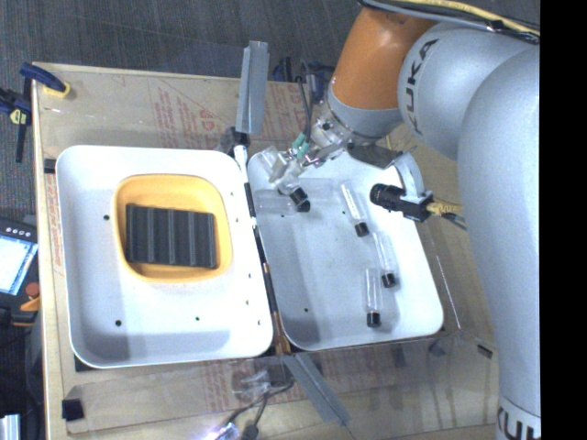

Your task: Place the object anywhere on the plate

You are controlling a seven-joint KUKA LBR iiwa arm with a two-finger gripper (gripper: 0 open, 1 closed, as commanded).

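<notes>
A yellow plate [171, 188] with a dark ridged centre lies in the left white bin [92, 319]. Several clear tubes with black caps lie in the right white bin [312, 282]: one [353, 211] near the middle, one [383, 262] lower right and one [371, 301] near the front. Another small clear piece with a black cap [298, 200] lies at the bin's far left corner. My gripper [282, 174] hangs low over that corner, right at this piece. From here I cannot make out whether anything is held.
The grey arm with its orange band [376, 62] covers the far right of the bench. A black cylinder [394, 197] juts out from the wrist over the right bin. A grey bar [252, 85] stands behind the bins. Blue clamps [27, 85] sit at the bench's left corner.
</notes>
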